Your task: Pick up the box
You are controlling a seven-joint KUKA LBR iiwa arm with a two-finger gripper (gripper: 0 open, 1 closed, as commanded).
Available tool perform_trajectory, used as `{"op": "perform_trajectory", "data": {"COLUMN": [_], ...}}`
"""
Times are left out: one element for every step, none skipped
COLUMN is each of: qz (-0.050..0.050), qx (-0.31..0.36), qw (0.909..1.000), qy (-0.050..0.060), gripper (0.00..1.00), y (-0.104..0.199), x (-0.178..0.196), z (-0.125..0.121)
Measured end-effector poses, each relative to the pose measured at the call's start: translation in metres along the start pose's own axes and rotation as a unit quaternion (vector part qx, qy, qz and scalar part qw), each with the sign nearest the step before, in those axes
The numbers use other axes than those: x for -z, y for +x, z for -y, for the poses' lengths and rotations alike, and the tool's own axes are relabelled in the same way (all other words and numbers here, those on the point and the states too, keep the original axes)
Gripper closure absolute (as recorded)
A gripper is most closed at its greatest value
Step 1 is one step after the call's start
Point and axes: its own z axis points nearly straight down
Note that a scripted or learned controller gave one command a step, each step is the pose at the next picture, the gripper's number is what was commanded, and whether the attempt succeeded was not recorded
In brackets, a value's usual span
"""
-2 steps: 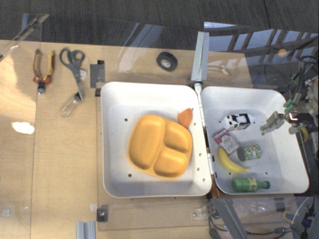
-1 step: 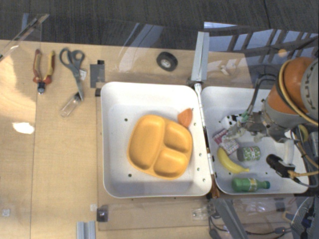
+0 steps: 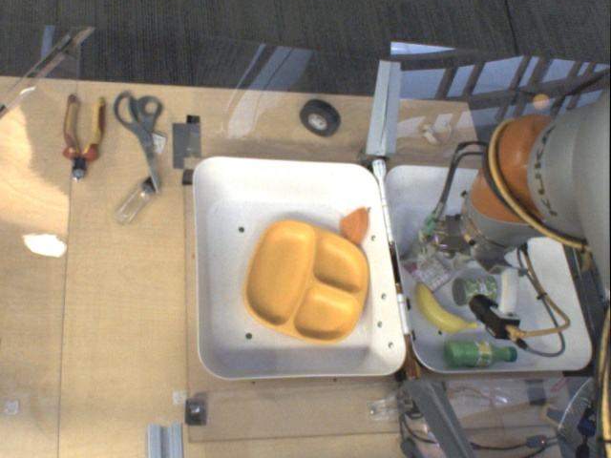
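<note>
In the right bin (image 3: 563,351), a small pale box with a printed face (image 3: 434,274) lies near the left wall, partly covered by the gripper. My gripper (image 3: 442,246) hangs low over the bin's left half, right above the box's far edge. The grey arm with its orange band (image 3: 516,165) comes in from the right and hides the back of the bin. Nothing shows as held.
A banana (image 3: 441,313) and a green bottle (image 3: 479,354) lie at the right bin's front, with a greyish round item (image 3: 474,285) beside them. The left bin (image 3: 220,256) holds a yellow divided tray (image 3: 307,280) and an orange piece (image 3: 355,224). Pliers (image 3: 80,136), scissors (image 3: 143,132) and a tape roll (image 3: 320,116) lie on the bench.
</note>
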Motion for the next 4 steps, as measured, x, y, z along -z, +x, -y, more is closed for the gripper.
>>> {"op": "perform_trajectory", "data": {"qz": [-0.001,-0.001,-0.001,0.002], "qx": [0.001,0.001,0.046,0.095], "qw": [1.0000,1.0000,0.9989,0.9954], "qy": [-0.006,-0.006,-0.009,-0.011], "gripper": [1.00,0.00,0.00,0.00], "y": [0.002,0.001,-0.002,-0.002], "x": [0.014,0.014,0.004,0.004], "z": [-0.004,-0.004,0.032,0.059]}}
